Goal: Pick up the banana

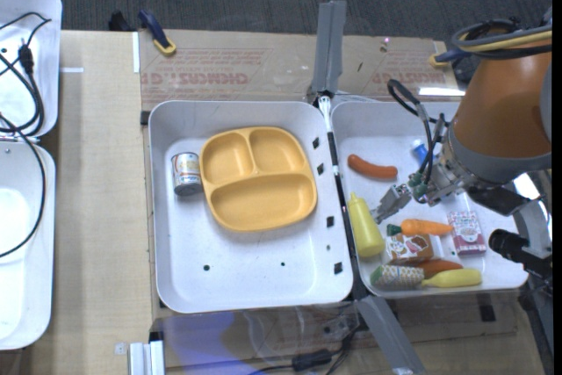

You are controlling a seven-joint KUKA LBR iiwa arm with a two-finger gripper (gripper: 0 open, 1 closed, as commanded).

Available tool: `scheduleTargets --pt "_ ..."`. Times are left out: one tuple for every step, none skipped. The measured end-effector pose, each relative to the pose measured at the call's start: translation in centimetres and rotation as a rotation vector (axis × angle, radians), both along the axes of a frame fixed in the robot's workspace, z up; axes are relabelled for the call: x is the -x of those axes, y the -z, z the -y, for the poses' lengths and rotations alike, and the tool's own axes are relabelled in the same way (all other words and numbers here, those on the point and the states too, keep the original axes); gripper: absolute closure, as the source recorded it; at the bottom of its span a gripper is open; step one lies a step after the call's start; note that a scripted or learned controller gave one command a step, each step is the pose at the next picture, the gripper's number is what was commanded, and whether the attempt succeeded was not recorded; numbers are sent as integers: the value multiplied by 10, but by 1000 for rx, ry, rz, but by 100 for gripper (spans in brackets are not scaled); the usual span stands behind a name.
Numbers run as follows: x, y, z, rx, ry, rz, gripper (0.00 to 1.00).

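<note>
The banana (453, 278) lies on its side along the front wall of the right bin (378, 132), yellow and slightly curved. My gripper (397, 200) hangs over the middle of that bin, behind and to the left of the banana and well apart from it. It sits just above an orange carrot (427, 227) and right of a yellow squeeze bottle (364, 227). The grey and orange arm (505, 114) covers the bin's right part.
Crowding the banana are a speckled corn-like piece (397, 277), a small printed box (409, 248), a reddish sausage shape (441, 264) and a pink carton (466, 233). Another sausage (372, 167) lies further back. The left bin (167, 259) holds a yellow divided plate (259, 177) and a tin can (185, 173).
</note>
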State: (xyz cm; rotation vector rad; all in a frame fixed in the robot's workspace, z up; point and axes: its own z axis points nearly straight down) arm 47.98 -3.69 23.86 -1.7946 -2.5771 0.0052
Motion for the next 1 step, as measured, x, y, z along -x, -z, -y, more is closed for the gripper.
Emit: scheduleTargets --pt "2 51 -90 -1 -111 -5 0"
